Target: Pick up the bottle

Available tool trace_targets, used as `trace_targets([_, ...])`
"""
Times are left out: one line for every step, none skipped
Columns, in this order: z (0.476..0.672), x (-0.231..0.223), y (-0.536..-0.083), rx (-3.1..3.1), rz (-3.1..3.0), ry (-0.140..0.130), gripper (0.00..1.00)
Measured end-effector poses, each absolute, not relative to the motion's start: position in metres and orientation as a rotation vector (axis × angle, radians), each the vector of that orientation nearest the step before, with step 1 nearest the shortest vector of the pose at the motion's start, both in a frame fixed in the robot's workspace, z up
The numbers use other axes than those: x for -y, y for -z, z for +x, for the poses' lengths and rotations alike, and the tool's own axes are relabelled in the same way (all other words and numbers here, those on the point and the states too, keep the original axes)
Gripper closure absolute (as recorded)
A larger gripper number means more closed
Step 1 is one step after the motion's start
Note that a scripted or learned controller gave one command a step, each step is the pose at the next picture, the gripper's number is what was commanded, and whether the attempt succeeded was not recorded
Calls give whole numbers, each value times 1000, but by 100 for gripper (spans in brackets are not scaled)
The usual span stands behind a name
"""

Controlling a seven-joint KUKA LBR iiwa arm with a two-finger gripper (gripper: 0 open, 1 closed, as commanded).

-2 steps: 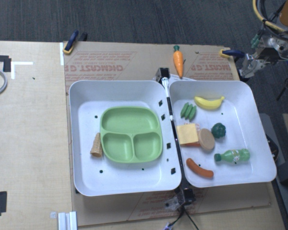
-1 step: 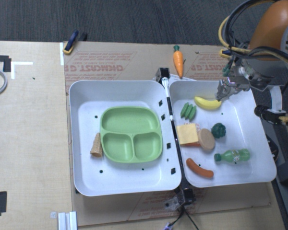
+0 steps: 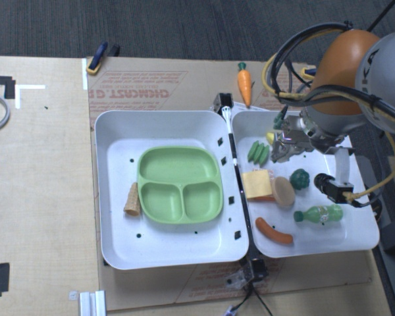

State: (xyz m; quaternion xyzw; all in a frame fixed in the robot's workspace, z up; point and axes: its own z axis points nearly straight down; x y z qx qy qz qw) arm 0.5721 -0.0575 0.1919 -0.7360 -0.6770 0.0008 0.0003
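The bottle (image 3: 319, 214) is small, green and clear, and lies on its side near the front right of the right bin (image 3: 362, 239), cap end pointing left. My gripper (image 3: 286, 145) hangs over the back middle of that bin, above and left of the bottle and well apart from it. A small yellow thing (image 3: 270, 137) sits right beside the gripper's tip. Nothing shows held in the gripper.
The right bin also holds a green pea pod (image 3: 257, 152), a yellow cheese block (image 3: 257, 184), a tan round piece (image 3: 284, 192), a dark green broccoli (image 3: 299, 178) and a sausage (image 3: 274, 232). The left bin (image 3: 112, 242) bears a green divided plate (image 3: 181, 184) and a waffle cone (image 3: 132, 199). A carrot (image 3: 244, 84) lies behind the bins.
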Motion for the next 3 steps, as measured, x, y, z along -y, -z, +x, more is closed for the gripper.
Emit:
trace_targets([481, 9, -192, 2117, -2320, -2, 100])
trace_targets([477, -70, -192, 2123, -2316, -2, 100])
trace_targets([477, -108, -201, 2128, -2311, -2, 100])
